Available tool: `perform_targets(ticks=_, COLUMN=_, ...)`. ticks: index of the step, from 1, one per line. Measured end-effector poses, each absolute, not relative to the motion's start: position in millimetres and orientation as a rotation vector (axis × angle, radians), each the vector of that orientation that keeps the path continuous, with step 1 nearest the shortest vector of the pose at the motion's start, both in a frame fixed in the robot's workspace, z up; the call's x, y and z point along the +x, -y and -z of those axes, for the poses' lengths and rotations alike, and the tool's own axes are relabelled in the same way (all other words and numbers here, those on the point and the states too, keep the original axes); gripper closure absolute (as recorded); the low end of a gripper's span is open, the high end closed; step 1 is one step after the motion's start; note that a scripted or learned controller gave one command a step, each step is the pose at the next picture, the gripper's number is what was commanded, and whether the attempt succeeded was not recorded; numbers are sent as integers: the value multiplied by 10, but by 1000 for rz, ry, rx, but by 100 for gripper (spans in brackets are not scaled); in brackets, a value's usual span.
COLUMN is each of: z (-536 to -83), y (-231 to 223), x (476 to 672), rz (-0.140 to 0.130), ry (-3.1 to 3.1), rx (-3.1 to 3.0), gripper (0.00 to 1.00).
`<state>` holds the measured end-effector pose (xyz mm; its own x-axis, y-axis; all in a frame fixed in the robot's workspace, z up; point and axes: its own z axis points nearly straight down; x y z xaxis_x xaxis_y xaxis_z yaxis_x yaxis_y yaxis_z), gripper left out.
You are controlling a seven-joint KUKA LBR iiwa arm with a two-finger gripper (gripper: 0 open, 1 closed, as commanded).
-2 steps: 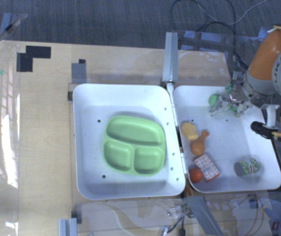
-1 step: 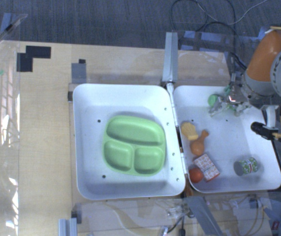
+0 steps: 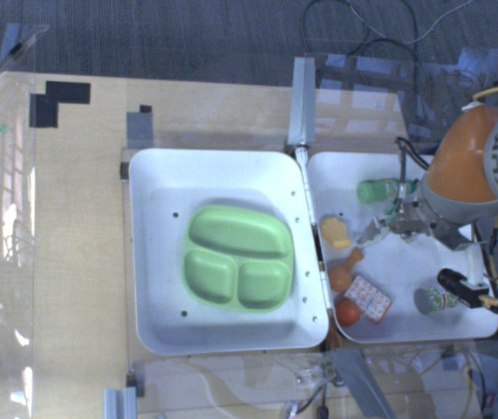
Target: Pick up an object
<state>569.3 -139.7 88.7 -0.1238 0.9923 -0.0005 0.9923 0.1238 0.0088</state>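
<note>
Two white bins sit side by side on the wooden counter [image 3: 74, 260]. The left bin [image 3: 157, 234] has a green tray [image 3: 236, 256] in it, the kind with three little sections for food. Nothing sits in the tray.

The right bin [image 3: 458, 321] has all the small things. There is a green bottle [image 3: 376, 190] lying near the back, a yellow toy [image 3: 335, 231] by the left wall, an orange toy shaped like a chicken leg [image 3: 344, 271], a red ball like a tomato [image 3: 347, 312], a little patterned box [image 3: 368, 298] touching the tomato, and a small cup or can [image 3: 435, 299] near the front right.

The big grey and orange arm [image 3: 471, 173] comes in from the right. Its pincer [image 3: 386, 226] is low over the right bin, between the green bottle and the chicken leg, near the yellow toy. It is too small and dark for me to say how it is set. I see nothing in it.

So I think the job is only just begun. The arm is over the toys, but no toy is lifted yet. All of them lie on the bin floor. What is left is to get hold of one thing and lift it up. The yellow toy and the chicken leg look closest.
</note>
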Motion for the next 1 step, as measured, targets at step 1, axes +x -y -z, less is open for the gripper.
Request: perform_targets(ticks=1, z=-860, y=1221, x=6426, rz=6, ry=-2363, rx=2079, gripper=0)
